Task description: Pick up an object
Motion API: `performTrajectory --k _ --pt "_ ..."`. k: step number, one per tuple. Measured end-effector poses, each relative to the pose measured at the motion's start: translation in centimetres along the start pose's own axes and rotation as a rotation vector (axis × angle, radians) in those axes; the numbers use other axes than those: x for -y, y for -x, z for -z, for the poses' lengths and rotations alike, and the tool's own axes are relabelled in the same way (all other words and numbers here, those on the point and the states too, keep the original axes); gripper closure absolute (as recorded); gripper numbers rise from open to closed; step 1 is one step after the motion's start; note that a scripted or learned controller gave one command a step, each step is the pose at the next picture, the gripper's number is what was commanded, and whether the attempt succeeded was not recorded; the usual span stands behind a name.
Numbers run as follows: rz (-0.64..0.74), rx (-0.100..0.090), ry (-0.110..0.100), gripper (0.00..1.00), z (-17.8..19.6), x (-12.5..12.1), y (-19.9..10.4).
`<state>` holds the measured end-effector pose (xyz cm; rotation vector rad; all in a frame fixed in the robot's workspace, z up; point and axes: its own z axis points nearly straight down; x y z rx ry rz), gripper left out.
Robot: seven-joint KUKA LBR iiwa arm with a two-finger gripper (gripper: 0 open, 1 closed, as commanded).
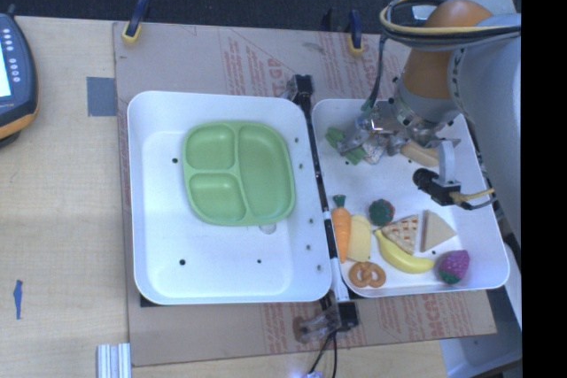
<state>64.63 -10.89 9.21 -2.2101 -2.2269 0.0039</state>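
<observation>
White plastic forms both bins on the bench. We see the left bin holding a green divided plate, which lies flat toward the far half of that bin.

We locate the toy food in the right bin. Along the near edge lie a pretzel, a banana and a pink strawberry. Just beyond them we note a carrot beside the bin's left wall, a pale yellow piece touching the carrot, a small dark green piece, a pizza slice and a tan wedge. A green leafy item rests in the far left corner.

We see the arm reaching in from the right, its orange band above the wrist. The gripper sits low over the far left part of the right bin, just beside the green leafy item. We cannot tell whether contact exists. We cannot tell how the fingers are set.
</observation>
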Motion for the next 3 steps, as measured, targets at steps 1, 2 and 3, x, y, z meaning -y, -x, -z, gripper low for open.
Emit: performTrajectory --k 1,2,3 --pt "-0.007 0.002 -0.021 0.00 -0.1 -0.6 -0.5" --pt "-0.004 0.001 -0.031 1.00 0.9 -0.4 -0.4" --pt "-0.006 -0.001 0.002 1.00 10.4 5.3 -3.0"
